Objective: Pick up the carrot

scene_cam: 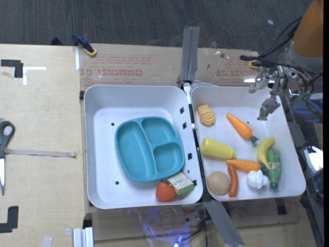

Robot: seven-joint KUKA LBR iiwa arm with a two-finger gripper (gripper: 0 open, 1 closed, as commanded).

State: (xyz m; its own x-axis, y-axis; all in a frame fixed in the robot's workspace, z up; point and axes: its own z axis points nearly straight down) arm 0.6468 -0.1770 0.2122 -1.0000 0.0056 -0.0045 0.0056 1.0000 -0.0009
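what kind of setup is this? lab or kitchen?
Likely a robot lab's pick-test bench, not a kitchen: two white bins on a cardboard-covered bench, toy food such as a carrot and banana, and an arm's end effector over the right bin.

Red lettering runs across the flattened cardboard sheet (133, 66) lying at twelve o'clock of the left bin (92, 153), but it sits upside down and blurred, so no word of it can be read for certain.
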